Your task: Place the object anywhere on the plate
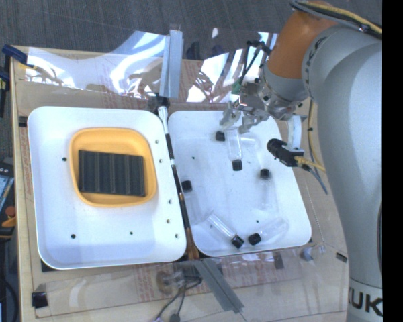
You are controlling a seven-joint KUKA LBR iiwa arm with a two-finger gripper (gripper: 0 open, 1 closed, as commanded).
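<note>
- From my station, I judge the task barely begun: the yellow rounded-square plate with a dark ribbed centre (112, 168) sits in the left white shallow bin (47, 233), and nothing lies on it.
- The objects to move look like clear plastic tubes with small black caps, all in the right white shallow bin (292, 206), well apart from the plate.
- One upright-lying clear tube (235, 150) sits in the upper middle of that bin, its black cap at the lower end, just below the gripper (242, 116).
- Two more clear tubes rest near the bin's lower edge, one (223, 228) angled toward a black cap and another (272, 229) to its right; loose black caps dot the bin floor.
- The gripper hangs over the upper part of the right bin, close to the topmost tube. Its thin metal fingers appear spread apart with nothing between them, so I count no grasp yet.
- What is left, as I read it: closing on a tube, lifting it, carrying it across the divider to the left, and releasing it over the plate.
- The tubes are transparent and smooth, likely slippery and prone to roll; the bins are matte white, the plate glossy with a grooved insert.
</note>
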